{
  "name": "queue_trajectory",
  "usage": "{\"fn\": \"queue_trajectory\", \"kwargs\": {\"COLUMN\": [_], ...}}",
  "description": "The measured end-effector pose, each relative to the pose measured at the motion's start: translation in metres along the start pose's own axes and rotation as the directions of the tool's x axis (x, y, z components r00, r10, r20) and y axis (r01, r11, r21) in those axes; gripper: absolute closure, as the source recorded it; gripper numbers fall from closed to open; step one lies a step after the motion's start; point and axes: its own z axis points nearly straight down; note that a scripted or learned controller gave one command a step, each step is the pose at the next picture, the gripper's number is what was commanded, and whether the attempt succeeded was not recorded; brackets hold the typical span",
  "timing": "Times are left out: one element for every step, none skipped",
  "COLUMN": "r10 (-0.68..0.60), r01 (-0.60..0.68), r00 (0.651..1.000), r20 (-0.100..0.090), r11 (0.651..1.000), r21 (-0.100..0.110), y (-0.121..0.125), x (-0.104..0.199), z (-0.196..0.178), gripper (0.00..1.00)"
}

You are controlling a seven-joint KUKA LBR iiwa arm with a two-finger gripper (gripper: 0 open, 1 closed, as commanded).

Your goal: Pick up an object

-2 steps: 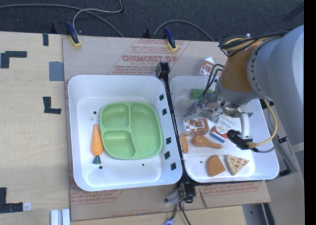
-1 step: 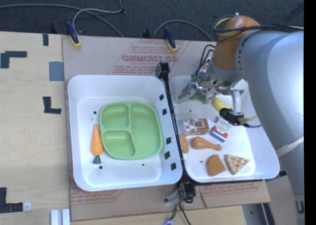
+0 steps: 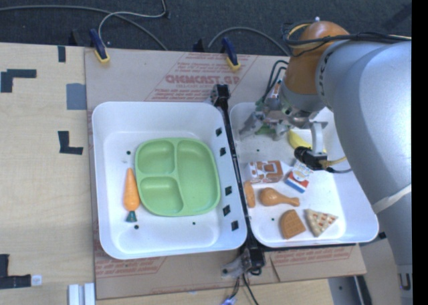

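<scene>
The toy food — a chicken drumstick (image 3: 279, 197), a bread piece (image 3: 291, 223) and a pizza slice (image 3: 321, 221) — is lying loose in the right bin (image 3: 348, 233), while the tool (image 3: 267, 123) is hovering over that bin's far corner, its grip state being impossible to tell, probably lining up a pick.

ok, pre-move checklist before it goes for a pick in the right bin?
1. Claw over the right bin: ok, near its upper left corner.
2. Nothing held: cannot tell, the wrist hides the tips.
3. Pickable items in view: ok, chicken leg, pizza slice, bread piece lie apart.
4. Yellow item by the claw: cannot tell, partly hidden.
5. Left bin undisturbed: ok, green plate and carrot lie flat.
</scene>
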Motion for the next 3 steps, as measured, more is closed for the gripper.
{"fn": "queue_trajectory", "kwargs": {"r10": [-0.001, 0.0, -0.001], "r01": [0.001, 0.0, 0.001], "r00": [1.0, 1.0, 1.0], "r20": [-0.001, 0.0, 0.0], "r11": [1.0, 1.0, 1.0], "r21": [0.0, -0.001, -0.002], "y": [0.0, 0.0, 0.001], "x": [-0.002, 0.002, -0.038], "z": [0.0, 0.0, -0.001], "gripper": [0.0, 0.0, 0.0]}}
